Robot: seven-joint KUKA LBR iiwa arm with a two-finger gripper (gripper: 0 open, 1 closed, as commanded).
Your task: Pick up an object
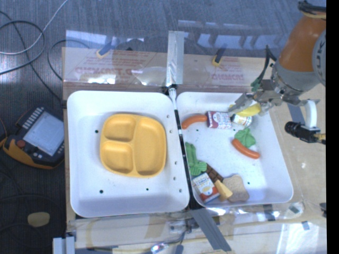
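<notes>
Camera view, pincer (253, 103) closed on banana (249, 110) — lifted

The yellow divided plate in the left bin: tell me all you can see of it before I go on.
The yellow divided plate looks like matte plastic, squarish with rounded corners, moulded into three compartments: two small ones on its left half, one above the other, and a larger one on its right. Nothing lies in any of them. It sits flat and right side up, slightly rotated, near the middle of the left white bin, resting on the bin floor and clear of its walls. No other object touches it.
</notes>
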